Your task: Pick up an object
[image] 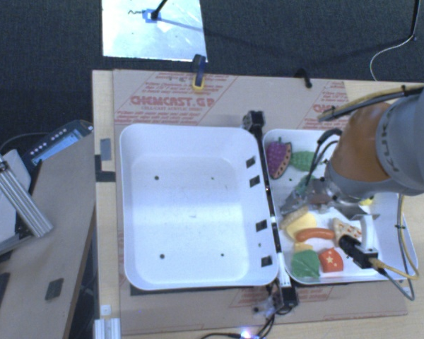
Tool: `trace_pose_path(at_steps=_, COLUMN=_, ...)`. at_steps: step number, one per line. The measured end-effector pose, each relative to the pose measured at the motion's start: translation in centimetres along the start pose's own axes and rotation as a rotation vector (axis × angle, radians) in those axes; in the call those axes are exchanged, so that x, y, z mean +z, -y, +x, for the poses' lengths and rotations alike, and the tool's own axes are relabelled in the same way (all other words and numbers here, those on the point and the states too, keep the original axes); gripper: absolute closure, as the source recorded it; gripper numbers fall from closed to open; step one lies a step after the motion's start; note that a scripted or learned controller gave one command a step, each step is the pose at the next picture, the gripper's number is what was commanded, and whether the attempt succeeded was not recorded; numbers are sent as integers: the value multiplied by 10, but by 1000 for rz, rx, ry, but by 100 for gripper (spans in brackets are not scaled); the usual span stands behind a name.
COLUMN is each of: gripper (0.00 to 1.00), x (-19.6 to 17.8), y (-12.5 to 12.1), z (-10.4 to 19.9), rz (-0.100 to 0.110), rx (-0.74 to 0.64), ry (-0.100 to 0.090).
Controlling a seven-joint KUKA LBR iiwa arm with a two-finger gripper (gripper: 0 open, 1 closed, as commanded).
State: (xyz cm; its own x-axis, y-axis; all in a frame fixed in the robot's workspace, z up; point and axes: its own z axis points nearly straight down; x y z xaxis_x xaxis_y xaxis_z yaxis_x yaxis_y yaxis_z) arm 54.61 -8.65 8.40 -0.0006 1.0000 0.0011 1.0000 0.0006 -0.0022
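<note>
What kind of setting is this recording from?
Most likely a robotics lab bench for grasping trials: two white bins side by side on a board, toy food pieces such as a red one, and a grey arm reaching in.

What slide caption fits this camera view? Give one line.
KUKA arm reaching from the right into the right bin of toy food, its hand low among the pieces.

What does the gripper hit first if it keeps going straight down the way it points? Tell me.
Most likely the yellow toy piece, which lies right beneath the gripper in the right bin. Depth is hard to judge from this slanted view, so it could instead land on bare bin floor just beside that piece.
</note>
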Motion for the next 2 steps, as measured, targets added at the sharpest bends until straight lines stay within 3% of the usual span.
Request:
trace_pose_path(at_steps=1, gripper=100, x=-11, y=-2, z=0, rz=-5, rx=-1, ry=1)
trace_pose_path(at_steps=2, gripper=100, x=-107, y=-56, z=54, rz=-16, rx=-10, ry=0)
